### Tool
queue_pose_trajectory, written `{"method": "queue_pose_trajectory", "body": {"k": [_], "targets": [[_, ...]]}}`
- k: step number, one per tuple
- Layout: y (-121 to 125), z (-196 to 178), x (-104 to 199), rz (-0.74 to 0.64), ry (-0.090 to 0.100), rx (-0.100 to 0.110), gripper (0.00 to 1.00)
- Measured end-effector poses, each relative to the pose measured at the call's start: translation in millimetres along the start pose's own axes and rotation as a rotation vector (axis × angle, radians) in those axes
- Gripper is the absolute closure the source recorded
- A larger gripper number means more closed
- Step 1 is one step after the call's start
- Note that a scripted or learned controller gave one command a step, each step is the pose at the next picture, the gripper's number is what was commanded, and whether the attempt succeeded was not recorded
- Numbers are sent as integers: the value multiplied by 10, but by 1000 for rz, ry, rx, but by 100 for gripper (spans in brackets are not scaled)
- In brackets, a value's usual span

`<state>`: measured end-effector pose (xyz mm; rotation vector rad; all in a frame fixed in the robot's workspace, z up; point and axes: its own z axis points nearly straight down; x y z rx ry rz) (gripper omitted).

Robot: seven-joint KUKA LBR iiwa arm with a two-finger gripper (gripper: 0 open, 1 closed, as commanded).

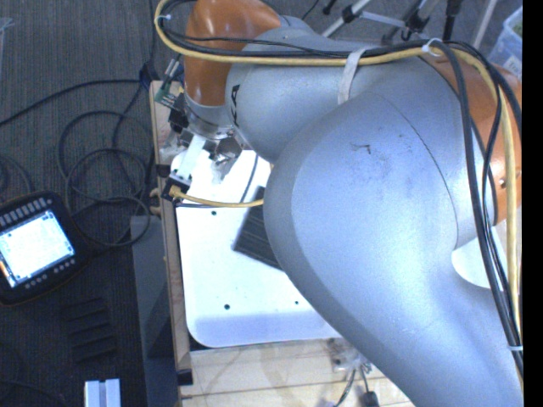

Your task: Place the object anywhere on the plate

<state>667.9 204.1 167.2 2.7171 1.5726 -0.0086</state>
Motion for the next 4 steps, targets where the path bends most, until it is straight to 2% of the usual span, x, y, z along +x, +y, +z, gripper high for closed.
{"method": "queue_pose_trajectory", "body": {"k": [1, 2, 3, 4], "targets": [[-142, -113, 241, 140, 0, 0, 0], [-110, -910, -189, 178, 0, 0, 0], [-115, -710, -215, 44, -1, 0, 0], [17, -158, -36, 23, -1, 0, 0]]}}
